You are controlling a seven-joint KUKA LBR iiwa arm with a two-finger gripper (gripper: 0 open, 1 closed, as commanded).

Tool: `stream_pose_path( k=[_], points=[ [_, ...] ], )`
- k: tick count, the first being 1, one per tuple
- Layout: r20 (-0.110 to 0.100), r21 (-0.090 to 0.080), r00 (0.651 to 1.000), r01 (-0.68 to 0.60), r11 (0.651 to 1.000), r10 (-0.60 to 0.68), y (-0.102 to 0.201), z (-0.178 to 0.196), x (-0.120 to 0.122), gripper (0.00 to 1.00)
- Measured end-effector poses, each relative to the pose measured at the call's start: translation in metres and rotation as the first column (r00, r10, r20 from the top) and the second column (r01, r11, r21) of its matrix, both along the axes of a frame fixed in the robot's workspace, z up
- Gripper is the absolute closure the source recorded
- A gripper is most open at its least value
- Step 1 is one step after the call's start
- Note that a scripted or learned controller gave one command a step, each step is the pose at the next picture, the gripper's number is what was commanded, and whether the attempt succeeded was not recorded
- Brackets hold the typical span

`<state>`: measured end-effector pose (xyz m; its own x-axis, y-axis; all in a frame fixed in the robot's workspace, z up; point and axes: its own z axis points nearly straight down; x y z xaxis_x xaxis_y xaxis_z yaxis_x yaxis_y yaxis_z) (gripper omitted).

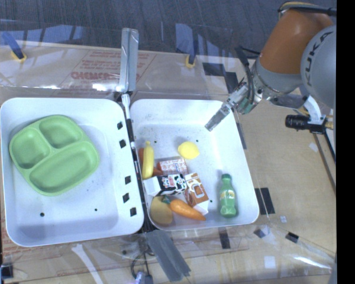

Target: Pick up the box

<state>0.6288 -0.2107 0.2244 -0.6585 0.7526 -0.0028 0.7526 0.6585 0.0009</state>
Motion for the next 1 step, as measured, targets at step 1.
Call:
stream_pose_path(
  k=[1],
  points=[
    [-0.003,0.002,0.996,-0.091,0.996,0.091,0.0014,-0.0958,-0.0512,0.0]
  ],
)
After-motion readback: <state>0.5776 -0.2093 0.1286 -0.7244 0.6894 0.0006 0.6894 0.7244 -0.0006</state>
